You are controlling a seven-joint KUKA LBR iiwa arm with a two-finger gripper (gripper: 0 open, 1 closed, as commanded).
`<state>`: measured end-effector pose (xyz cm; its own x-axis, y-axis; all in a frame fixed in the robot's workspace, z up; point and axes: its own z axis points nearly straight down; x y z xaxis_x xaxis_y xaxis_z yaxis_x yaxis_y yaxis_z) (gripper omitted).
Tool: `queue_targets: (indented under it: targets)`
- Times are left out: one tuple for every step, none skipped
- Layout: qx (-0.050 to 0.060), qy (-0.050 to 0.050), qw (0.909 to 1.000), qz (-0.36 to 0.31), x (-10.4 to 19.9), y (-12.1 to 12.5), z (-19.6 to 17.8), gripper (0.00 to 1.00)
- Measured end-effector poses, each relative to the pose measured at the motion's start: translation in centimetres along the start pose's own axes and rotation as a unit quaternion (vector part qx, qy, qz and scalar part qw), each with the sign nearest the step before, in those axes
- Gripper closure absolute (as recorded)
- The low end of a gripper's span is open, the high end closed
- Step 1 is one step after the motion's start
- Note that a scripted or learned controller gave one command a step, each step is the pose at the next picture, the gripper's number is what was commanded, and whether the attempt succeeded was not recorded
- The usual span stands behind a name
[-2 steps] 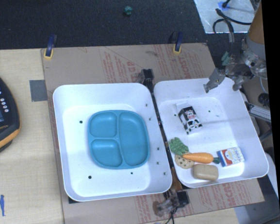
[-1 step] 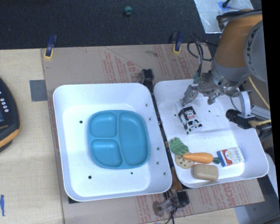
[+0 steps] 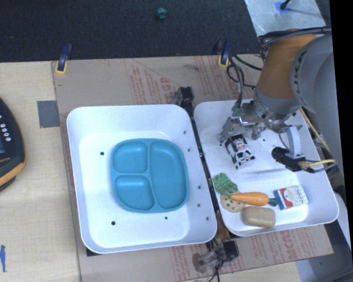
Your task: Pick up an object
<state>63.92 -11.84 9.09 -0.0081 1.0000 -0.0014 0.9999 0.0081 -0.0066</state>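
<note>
A blue plate (image 3: pixel 149 174) lies in the left bin (image 3: pixel 87 176). In the right bin (image 3: pixel 318 214), the gripper (image 3: pixel 241 152) hangs above the leaf (image 3: pixel 224 184), cookie (image 3: pixel 232 204), carrot (image 3: pixel 250 198), bread roll (image 3: pixel 258 216) and carton (image 3: pixel 290 197); its grip can't be judged.

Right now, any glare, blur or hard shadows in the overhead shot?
Camera view: even, soft light; white bins bright with little surface detail; blue plate crisp, no hard shadow; gripper and small items near the carrot slightly soft, low resolution; dark floor at top underexposed.
</note>
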Motion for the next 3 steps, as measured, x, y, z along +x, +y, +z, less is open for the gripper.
queue_targets:
  targets:
    - [-0.002,0.000,1.0000,0.001,0.7,1.7,-0.1,0.00]
    - [-0.001,0.000,1.0000,0.002,1.4,-1.3,-0.1,0.00]
    - [0.000,-0.001,1.0000,0.002,1.3,-1.3,-1.1,1.00]
